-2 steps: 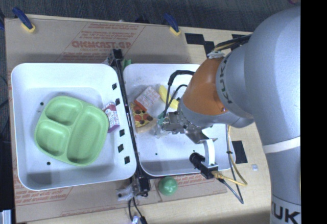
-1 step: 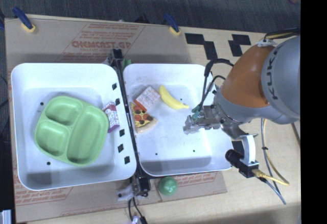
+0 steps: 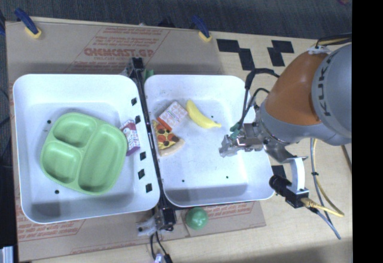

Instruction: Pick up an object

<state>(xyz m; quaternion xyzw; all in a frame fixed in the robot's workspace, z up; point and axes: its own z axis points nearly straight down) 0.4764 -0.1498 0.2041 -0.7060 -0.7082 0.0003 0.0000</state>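
**Gripper parked over the right bin, nothing obviously in it**

So the gripper [image 3: 229, 145] sits low over the right side of the right bin [image 3: 197, 196], right of centre in the frame. It's a small grey metal cluster and from this angle it's too blurry to tell how its tips are set or whether anything is between them. Nothing visibly hangs from it. Behind it the arm [image 3: 305, 100] comes in from the right edge, with the big orange band just above the wrist and grey casing beyond that, plus some black and yellow cables trailing toward the lower right.

Closest pickable thing is the yellow banana [image 3: 202, 115], lying up and to the left of the gripper, near but apart from it. Left of the banana there's a small box with red and white print [image 3: 173, 114], and just below that a toy pizza slice [image 3: 167, 137], both close to the divider between the bins.

The left bin [image 3: 24, 136] holds a green divided plate [image 3: 84, 151] taking up most of its floor, with a little dark red packet [image 3: 131, 135] beside its right edge, against the divider.

Outside the bins, a green ball [image 3: 195, 218] sits on the cardboard [image 3: 119, 46] at the bottom, just below the right bin's front rim. Two blue and yellow clamps [image 3: 28, 23] pin the cardboard along the top edge.
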